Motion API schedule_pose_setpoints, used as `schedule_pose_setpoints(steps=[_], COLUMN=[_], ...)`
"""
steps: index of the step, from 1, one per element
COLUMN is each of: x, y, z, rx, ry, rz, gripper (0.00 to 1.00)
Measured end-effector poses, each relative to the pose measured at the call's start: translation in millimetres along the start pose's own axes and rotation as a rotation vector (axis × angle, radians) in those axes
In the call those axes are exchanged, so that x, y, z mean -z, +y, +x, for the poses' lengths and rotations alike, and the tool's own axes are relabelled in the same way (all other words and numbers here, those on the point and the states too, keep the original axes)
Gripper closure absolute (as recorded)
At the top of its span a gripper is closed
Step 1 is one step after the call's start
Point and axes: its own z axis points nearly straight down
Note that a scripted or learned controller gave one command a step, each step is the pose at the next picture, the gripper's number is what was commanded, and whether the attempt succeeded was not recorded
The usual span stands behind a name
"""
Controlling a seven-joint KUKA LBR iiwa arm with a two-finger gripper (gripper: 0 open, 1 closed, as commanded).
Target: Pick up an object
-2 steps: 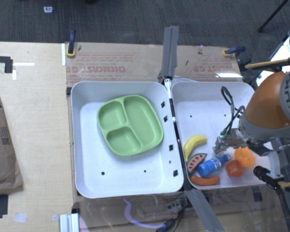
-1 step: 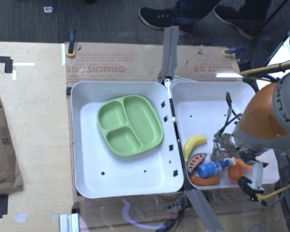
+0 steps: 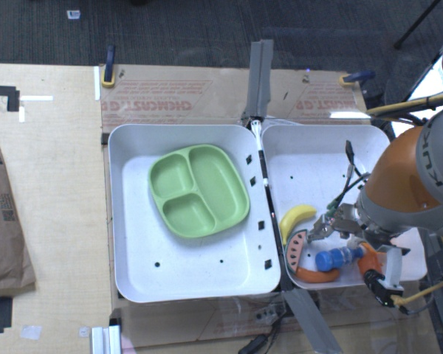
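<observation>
Nearest the camera, at the front of the right bin (image 3: pixel 310 135), is a tight pile: an orange curved piece (image 3: pixel 314 275) at the bottom edge, a blue bottle-like toy (image 3: pixel 334 259) lying on its side just above it, a watermelon slice (image 3: pixel 296 248) at the pile's 9 o'clock, and a yellow banana (image 3: pixel 295 218) at 11 o'clock.

The gripper (image 3: pixel 326 226) sits low over the pile, just at the blue toy's 12 o'clock. Its state I cannot tell — the wrist and cables hide it. Nothing visibly held.

Handling, my read: all look like light, rigid plastic toys, smooth and likely slippery.
- Banana: best candidate — least crowded, take it across the narrow middle of the curve.
- Blue toy: round body, may roll; grip across the barrel, but the orange piece touches it.
- Watermelon slice: thin, leans against the bin wall, poor access.

Farther out, at 9 o'clock from the pile, the left bin (image 3: pixel 133 271) holds a green divided plate (image 3: pixel 199 190) — wide, flat, hard for two fingers except at the rim.
</observation>
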Motion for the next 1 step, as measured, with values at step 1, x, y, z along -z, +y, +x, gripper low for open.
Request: schedule_pose_setpoints(steps=[1], x=[-0.5], y=[-4.3], z=[17.4], rx=[0.105], ry=[-0.001], rz=[0.001], gripper=[0.00])
